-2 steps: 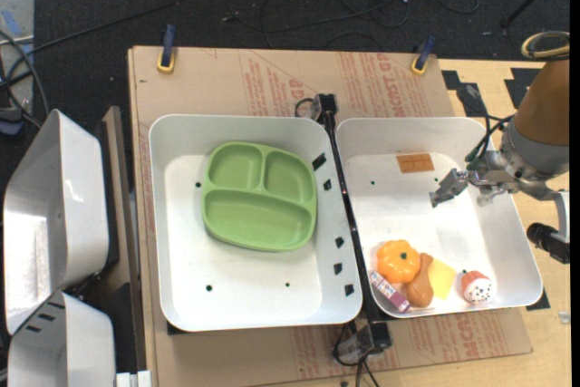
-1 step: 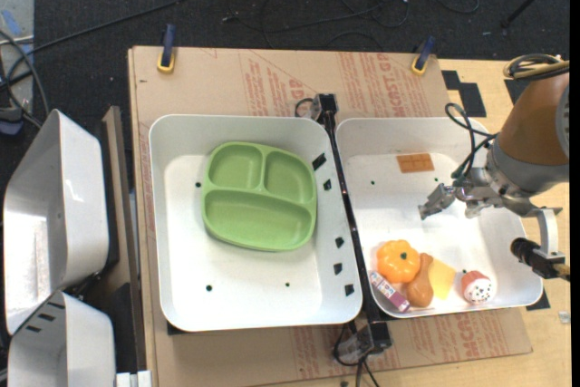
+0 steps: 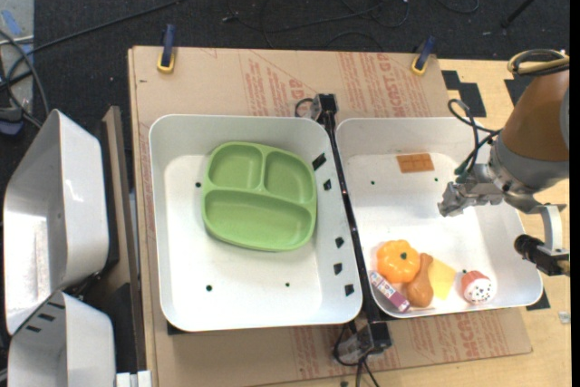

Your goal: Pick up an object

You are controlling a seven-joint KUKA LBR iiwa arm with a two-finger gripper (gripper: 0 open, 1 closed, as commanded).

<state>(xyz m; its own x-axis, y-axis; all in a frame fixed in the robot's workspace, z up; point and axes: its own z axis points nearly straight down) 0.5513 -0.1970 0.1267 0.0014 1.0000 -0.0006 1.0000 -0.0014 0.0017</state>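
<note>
Green divided plate [image 3: 261, 197] lying flat in the left bin [image 3: 172, 222], toward its back half, well apart from everything else. Sitting bunched in the front corner of the right bin [image 3: 507, 149]: an orange toy pumpkin [image 3: 398, 260] touching a brown drumstick-shaped toy [image 3: 421, 282], a pale yellow wedge [image 3: 441, 277] just beside that, a small pink-and-purple tube [image 3: 389, 290] lying at the front rim, and a white-and-red spotted ball [image 3: 477, 287] a little to the right of the group. Resting alone near the back of the same bin, a flat orange card [image 3: 415, 162]. Reaching in from the right, the grey arm [image 3: 535, 136] with its pincer [image 3: 451, 200] hanging over the bare middle of the right bin, between the card and the toy cluster, touching neither and carrying nothing; fingers too blurred and small for telling whether apart or together. Showing under both bins, the cardboard-covered worktop [image 3: 245, 77], held by yellow clamps [image 3: 166, 59] along its back edge.
</note>
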